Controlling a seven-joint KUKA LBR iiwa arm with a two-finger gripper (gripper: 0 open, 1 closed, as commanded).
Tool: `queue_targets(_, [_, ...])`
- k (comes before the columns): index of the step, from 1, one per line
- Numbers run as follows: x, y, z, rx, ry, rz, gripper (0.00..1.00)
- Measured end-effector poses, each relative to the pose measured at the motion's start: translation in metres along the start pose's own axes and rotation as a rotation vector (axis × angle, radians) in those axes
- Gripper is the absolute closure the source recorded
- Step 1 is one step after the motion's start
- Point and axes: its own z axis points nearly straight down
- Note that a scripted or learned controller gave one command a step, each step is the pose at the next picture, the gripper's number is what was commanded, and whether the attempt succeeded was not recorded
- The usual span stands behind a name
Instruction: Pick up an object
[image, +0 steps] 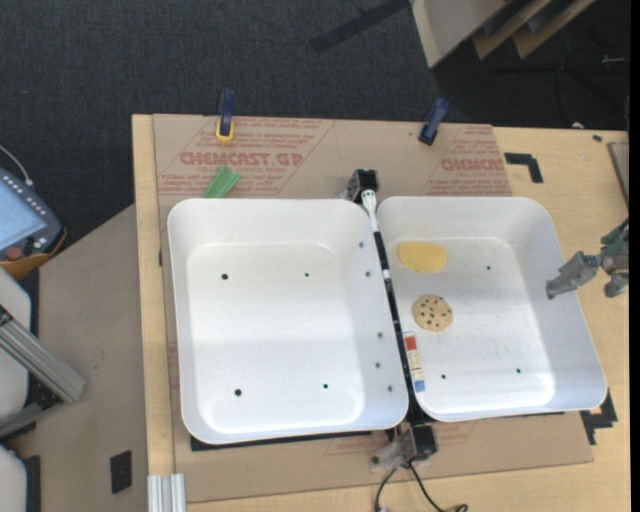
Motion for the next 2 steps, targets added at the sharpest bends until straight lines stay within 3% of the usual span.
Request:
queue_targets(1, [0.0964,-0.0148,-0.0905,-0.010,0.001,-0.011,0.00])
queue_targets(2, [0.0911,-0.0146,-0.0959,-0.005,-0.001,-0.002,1.00])
